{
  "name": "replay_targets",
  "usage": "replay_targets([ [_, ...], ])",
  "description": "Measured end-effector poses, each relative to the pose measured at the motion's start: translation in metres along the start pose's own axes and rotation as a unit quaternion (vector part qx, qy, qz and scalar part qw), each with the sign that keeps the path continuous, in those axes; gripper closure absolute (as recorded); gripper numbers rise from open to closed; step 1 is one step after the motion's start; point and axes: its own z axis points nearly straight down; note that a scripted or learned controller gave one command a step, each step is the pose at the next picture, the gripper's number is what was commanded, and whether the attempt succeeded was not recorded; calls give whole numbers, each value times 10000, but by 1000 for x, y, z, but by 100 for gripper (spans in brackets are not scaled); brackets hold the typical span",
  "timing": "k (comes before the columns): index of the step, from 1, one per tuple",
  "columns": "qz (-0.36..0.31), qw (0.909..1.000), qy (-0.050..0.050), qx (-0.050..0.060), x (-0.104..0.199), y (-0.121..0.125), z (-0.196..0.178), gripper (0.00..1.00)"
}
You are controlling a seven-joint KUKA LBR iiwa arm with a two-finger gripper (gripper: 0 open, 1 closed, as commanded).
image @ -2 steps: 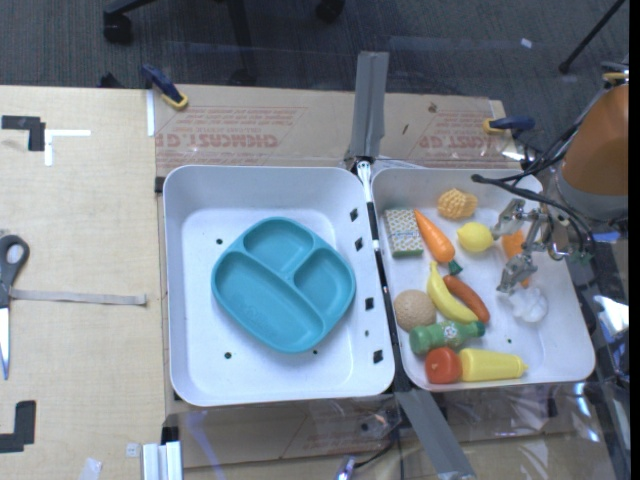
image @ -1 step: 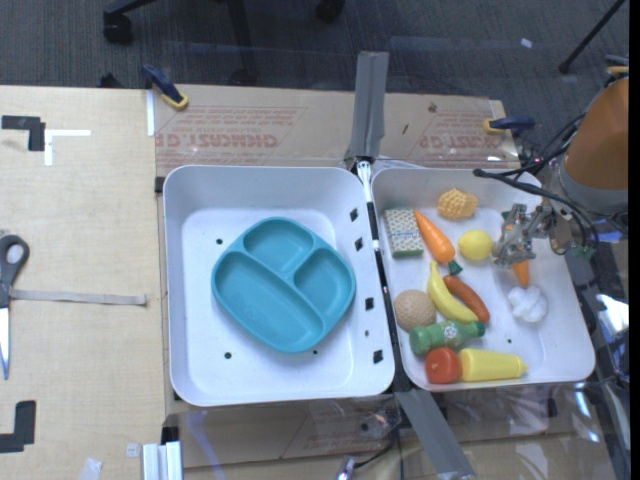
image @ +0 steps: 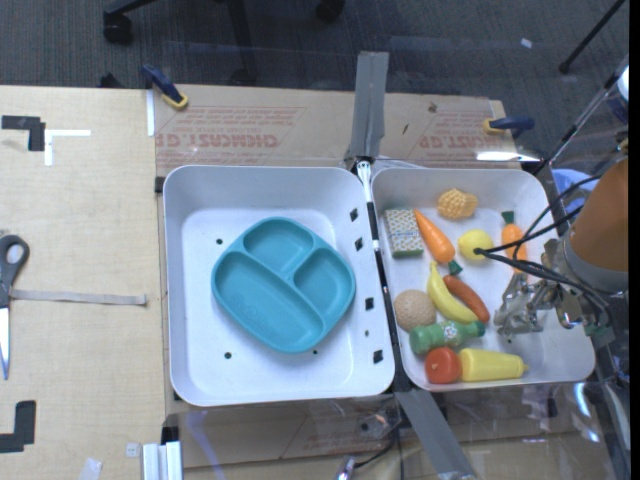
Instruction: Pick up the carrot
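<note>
though its grip unclear, gripper (image: 520, 308) low in right bin (image: 480, 173), just beside carrot (image: 433, 236).

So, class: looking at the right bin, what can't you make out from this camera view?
- Gripper: small and cluttered by cables; finger state unclear.
- Carrot at the bin's right side: partly crossed by a black cable.
- Arm: cut off by the right edge.

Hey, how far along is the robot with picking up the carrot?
Done: the gripper is inside the right bin, near its right side. In hand: nothing that can be seen; the carrot lies among the toy food beside the sponge, apart from the gripper. Left: move over to the carrot, close on it and lift. The blue tray sits in the left bin.
</note>
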Motion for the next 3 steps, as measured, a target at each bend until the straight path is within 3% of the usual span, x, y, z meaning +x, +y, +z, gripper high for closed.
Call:
replay_targets([
  [1, -7, 10000, -33, 10, -2, 0, -2, 0],
  [2, 1722, 9851, -8, -2, -47, 47, 2, 0],
  [3, 2390, 9710, -3, 0, -95, 94, 3, 0],
])
